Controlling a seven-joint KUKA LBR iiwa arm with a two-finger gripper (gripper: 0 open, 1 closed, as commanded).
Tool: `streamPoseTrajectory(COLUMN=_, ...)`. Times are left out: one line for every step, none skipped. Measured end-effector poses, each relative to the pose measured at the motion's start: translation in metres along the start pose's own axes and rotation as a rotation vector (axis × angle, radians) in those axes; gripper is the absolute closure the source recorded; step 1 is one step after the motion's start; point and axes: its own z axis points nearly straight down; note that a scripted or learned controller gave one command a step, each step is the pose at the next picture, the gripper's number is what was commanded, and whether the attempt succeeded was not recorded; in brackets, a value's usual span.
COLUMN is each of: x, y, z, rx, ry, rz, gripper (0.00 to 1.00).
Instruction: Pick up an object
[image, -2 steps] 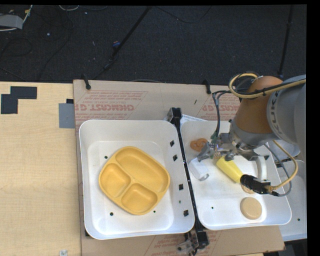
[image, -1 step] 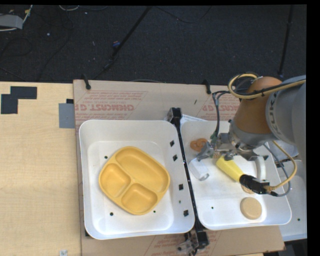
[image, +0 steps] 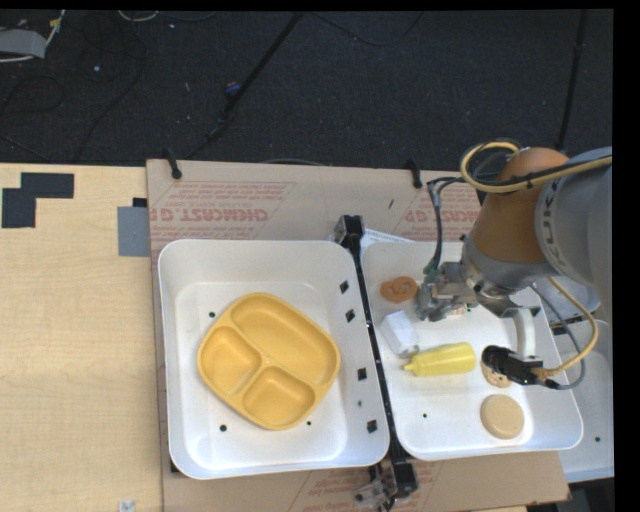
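The right bin (image: 560, 425) holds a yellow squeeze bottle (image: 440, 360) lying on its side in the middle. A small white block (image: 400, 330) lies just left of it, and a brown pretzel-like piece (image: 399, 290) sits near the bin's far left corner. A round tan disc (image: 502, 416) rests near the front. My gripper (image: 436, 304) hangs low over the far middle of this bin, between the pretzel piece and the bottle, just right of the white block. I see nothing held in it.
The left bin (image: 180, 300) holds a yellow divided plate (image: 268, 358). A black divider rail (image: 365, 340) runs between the two bins. The grey arm with its orange band (image: 520, 215) reaches in over the right bin's far right side.
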Motion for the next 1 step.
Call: streamPoseTrajectory(x=0.0, y=-0.0004, z=-0.0424, rx=0.02, ry=0.003, rz=-0.005, gripper=1.0)
